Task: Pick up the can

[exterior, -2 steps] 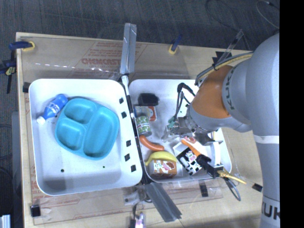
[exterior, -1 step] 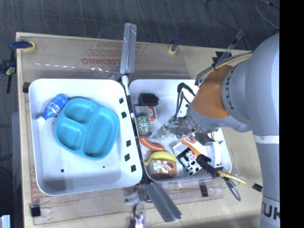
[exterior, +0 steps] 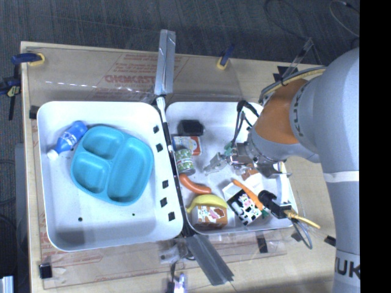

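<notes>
Left bin (exterior: 55, 224): blue divided plate (exterior: 113, 163), blue-capped bottle (exterior: 66, 137) tucked at its upper left. Right bin (exterior: 208, 110): can (exterior: 184, 160) lying near the left wall, just below a black box (exterior: 190, 127), above a carrot (exterior: 194, 184) and banana (exterior: 204, 201). Further right, pincer (exterior: 217, 162) hanging low just beside the can, not touching. Spread or pressed together? Can't tell from here.

Faint red "CHEMCAST" print marks the bench sheet (exterior: 131, 78); "KU" shows on the arm (exterior: 346, 267).
</notes>
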Motion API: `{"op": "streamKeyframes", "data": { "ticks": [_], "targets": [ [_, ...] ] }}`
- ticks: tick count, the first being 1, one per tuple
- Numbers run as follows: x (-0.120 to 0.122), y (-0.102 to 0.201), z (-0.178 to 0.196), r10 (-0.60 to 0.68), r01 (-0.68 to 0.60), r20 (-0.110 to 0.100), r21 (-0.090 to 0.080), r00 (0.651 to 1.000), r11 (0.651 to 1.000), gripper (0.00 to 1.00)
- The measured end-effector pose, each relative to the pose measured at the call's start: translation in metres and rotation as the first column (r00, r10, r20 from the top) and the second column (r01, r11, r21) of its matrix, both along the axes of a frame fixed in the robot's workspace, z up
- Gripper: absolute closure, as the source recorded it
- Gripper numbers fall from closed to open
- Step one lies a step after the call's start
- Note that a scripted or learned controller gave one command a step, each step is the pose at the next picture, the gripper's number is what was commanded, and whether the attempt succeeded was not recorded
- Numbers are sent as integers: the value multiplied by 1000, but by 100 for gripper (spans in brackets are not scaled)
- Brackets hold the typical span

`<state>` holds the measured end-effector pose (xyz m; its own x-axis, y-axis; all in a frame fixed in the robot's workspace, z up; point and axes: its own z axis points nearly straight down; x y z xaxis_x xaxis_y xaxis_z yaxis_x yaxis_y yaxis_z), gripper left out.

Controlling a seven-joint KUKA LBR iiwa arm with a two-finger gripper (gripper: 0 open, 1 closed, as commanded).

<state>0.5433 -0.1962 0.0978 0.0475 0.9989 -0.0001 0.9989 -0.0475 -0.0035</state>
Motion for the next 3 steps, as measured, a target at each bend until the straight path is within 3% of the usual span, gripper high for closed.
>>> {"op": "streamKeyframes", "data": {
  "ticks": [1,2,3],
  "targets": [
    [-46,-7,-6,7,-7,1,1,1000,1000,0],
    [-31,4,-6,-100,100,1,0,995,995,0],
    [-31,4,3,-97,97,0,1,995,995,100]
  ]
}}
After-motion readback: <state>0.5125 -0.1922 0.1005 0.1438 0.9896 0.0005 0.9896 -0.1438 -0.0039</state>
